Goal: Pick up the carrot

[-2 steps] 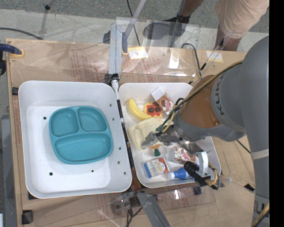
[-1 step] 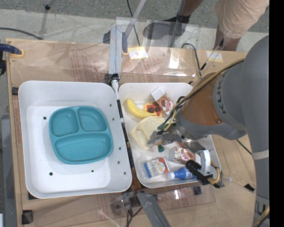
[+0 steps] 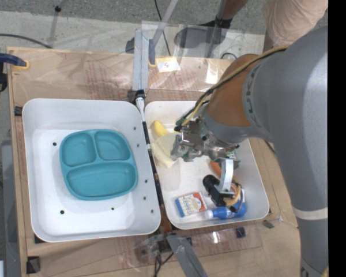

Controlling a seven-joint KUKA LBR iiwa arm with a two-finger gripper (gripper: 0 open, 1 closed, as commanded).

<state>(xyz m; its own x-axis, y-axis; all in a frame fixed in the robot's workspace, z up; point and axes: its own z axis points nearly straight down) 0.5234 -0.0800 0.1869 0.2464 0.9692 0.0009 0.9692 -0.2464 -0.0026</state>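
Note:
In the right bin, the carrot shows as a small orange piece just right of centre, partly covered by the robot's wrist parts. My gripper hangs low over the middle of that bin, to the left of the carrot and above a pale yellow item. I see nothing held in it. The grey arm comes in from the right and hides the bin's far right part.
A yellow toy lies at the right bin's upper left. A small printed box, a white bottle with a blue cap and an orange-and-blue thing lie along its front. The left bin holds a teal divided plate.

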